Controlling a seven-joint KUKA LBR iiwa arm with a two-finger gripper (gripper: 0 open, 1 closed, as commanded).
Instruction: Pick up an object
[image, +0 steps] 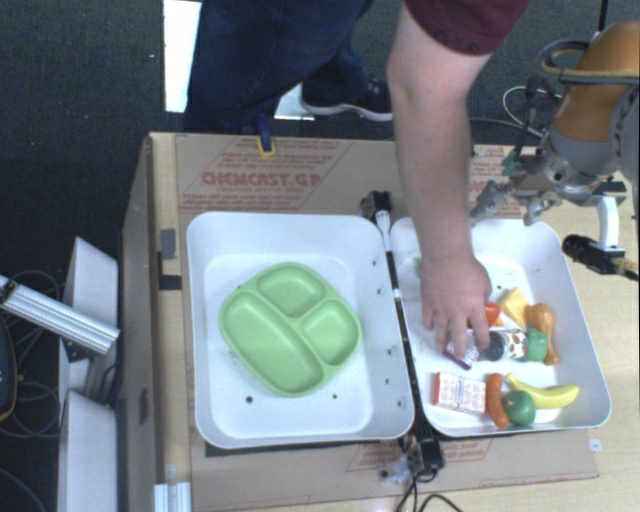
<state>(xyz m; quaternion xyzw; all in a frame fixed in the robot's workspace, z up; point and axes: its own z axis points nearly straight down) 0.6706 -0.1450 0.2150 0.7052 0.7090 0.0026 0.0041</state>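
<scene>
Claw (522, 197) sits at the far right edge of the bench, above the back rim of the right bin (585, 320), hanging from the grey arm (590, 110) with its orange band. Whether the claw is released or clenched: cannot tell, the tips are too small and blurred against the bench.

Just left of the claw, a person's forearm (435, 150) comes down from the top and crosses into the right bin. The hand (455, 310) lies nearer the camera than the claw, low in the bin, touching a small dark item (490, 347) among the toys.

Nearer the camera than the claw, well apart from it, the toys are clustered in the front half of the right bin: a yellow wedge (515, 305), an orange drumstick (542, 322), a green piece (537, 346), a red-and-white packet (459, 392), a carrot (495, 396), a green pepper (519, 407), a banana (545, 394). None is between the claw's tips; all lie in the bin.

Far left of the claw, across the centre divider, the left bin (215, 400) holds a green plate (289, 327) with three compartments, lying flat.

Under both bins, a cardboard sheet (260, 175) with red print.
</scene>
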